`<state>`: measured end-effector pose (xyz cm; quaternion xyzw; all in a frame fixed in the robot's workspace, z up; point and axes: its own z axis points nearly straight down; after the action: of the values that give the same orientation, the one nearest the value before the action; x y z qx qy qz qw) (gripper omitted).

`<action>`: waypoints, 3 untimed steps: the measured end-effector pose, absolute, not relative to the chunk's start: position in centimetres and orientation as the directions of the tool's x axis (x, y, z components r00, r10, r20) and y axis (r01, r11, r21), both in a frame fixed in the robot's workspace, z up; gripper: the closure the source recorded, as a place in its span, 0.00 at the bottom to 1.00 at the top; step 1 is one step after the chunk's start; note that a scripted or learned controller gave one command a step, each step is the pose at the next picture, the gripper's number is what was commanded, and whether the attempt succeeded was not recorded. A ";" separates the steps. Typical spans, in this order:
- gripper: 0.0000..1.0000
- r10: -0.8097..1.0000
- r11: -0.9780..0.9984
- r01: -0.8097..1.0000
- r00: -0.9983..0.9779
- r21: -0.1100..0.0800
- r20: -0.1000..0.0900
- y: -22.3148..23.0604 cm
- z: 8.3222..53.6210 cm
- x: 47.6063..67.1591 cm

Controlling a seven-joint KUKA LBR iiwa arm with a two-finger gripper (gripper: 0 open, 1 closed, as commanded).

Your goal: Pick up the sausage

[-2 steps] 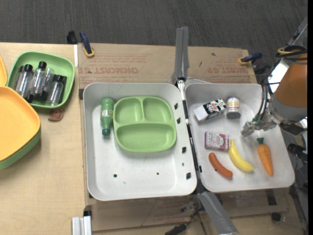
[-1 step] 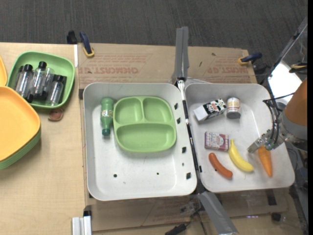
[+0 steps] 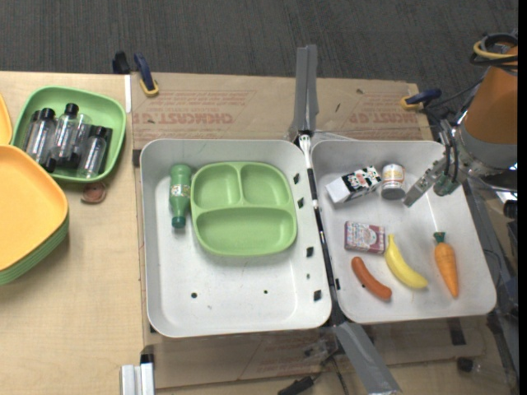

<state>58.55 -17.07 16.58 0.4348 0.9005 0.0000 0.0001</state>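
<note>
The sausage (image 3: pixel 372 278) is a short reddish-brown link lying at a slant near the front of the right bin (image 3: pixel 478 307). It sits just left of a yellow banana (image 3: pixel 405 263) and below a pink packet (image 3: pixel 365 237). My gripper (image 3: pixel 418 190) hangs at the back right of that bin, beside a small can (image 3: pixel 393 179), well behind the sausage and apart from it. Nothing shows in its grasp. The arm, with its orange band (image 3: pixel 496 105), comes in from the right edge.
A carrot (image 3: pixel 445 263) lies right of the banana, and a small milk carton (image 3: pixel 352 183) sits at the back left of the right bin. The left bin (image 3: pixel 230 303) holds a green divided plate (image 3: pixel 244 206) and a green bottle (image 3: pixel 179 194). A tray of bottles (image 3: pixel 70 134) and yellow plates (image 3: pixel 25 212) stand far left.
</note>
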 end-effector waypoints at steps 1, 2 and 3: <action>1.00 0.998 0.064 0.998 -0.064 -0.003 0.000 -22.2 9.9 56.5; 1.00 0.964 0.266 0.964 -0.266 -0.001 0.000 -22.2 9.1 51.6; 1.00 0.983 0.185 0.983 -0.185 0.001 -0.003 -22.2 14.5 60.5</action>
<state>60.52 -22.19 14.48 0.6385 0.7696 -0.0005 0.0013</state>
